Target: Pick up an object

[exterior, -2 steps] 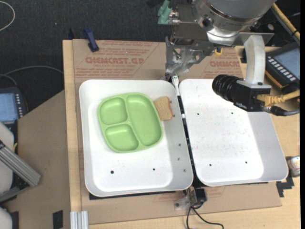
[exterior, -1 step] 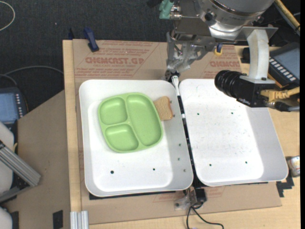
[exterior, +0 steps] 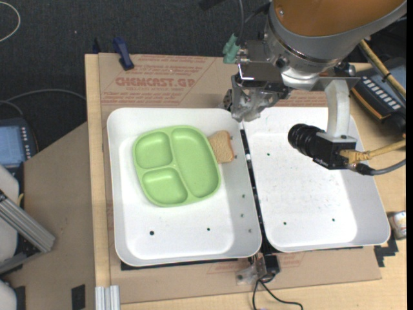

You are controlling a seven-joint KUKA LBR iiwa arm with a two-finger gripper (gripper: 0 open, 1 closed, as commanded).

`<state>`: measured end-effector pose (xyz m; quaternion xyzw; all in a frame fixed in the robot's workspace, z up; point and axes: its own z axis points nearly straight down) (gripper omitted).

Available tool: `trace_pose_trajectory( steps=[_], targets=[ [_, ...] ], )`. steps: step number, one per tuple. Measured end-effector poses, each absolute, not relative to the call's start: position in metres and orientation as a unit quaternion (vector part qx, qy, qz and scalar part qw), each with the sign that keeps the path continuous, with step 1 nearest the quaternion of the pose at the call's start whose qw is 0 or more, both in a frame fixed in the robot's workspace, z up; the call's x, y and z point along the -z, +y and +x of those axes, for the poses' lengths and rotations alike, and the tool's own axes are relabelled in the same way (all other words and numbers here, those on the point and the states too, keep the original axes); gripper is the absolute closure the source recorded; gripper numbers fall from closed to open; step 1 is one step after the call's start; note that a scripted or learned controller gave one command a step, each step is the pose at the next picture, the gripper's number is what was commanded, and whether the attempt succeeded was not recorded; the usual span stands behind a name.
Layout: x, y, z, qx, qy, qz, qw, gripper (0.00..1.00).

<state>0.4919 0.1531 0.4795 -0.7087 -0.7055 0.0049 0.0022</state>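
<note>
Your inventory: green divided plate (exterior: 175, 165) centre left bin (exterior: 129, 237); tan sponge-like piece (exterior: 222, 146) at plate's 2 o'clock, touching. End effector (exterior: 248, 108) above bin divider, 12 o'clock; nothing grasped. Pick pending.

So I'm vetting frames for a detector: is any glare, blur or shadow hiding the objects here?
Camera view: even, soft lighting; mild sheen on the green plate; the tan object beside it reads sharp; the arm's orange band looms close and soft-focused, and the gripper sits dark against the bins' far edge.
</note>
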Motion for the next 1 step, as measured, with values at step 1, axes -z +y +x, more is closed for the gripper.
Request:
trace_pose_trajectory(
  steps=[1],
  targets=[
    [-0.3997, 0.2286, 0.4978, -0.0046, -0.709, -0.705, 0.003, 1.00]
  ],
)
